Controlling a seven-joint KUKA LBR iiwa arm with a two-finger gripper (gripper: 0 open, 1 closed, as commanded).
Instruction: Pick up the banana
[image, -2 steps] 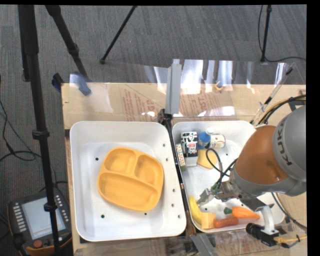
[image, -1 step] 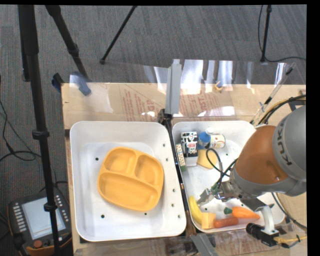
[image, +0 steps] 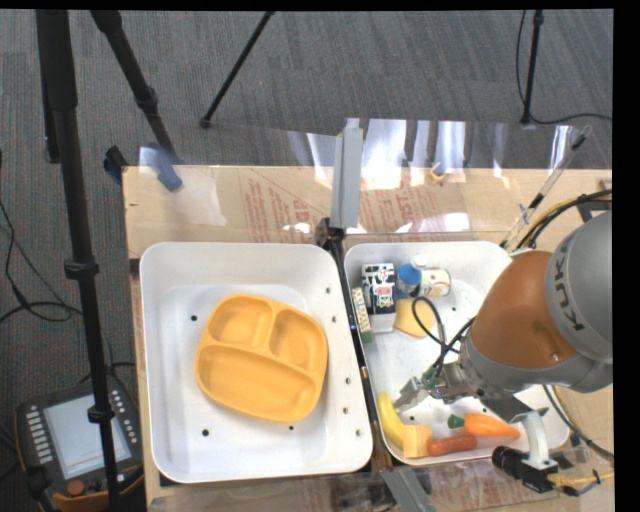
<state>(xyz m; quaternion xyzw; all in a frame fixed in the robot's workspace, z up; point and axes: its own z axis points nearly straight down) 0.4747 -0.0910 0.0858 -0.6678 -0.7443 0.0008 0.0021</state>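
The banana (image: 392, 422) is yellow and lies in the front left corner of the right bin (image: 497, 256), close to its left wall. My gripper (image: 428, 390) hangs low over the bin just right of and slightly behind the banana, beneath the arm's orange band (image: 520, 320). Nothing can be seen held in it. The arm hides the bin's right half.
An orange carrot (image: 472, 434) lies by the banana at the front wall. At the back of the right bin are a small carton (image: 378, 284), a blue-capped bottle (image: 408, 278), a white cup (image: 434, 281) and a yellow wedge (image: 409, 319). The left bin (image: 170, 300) holds a yellow divided plate (image: 262, 357).
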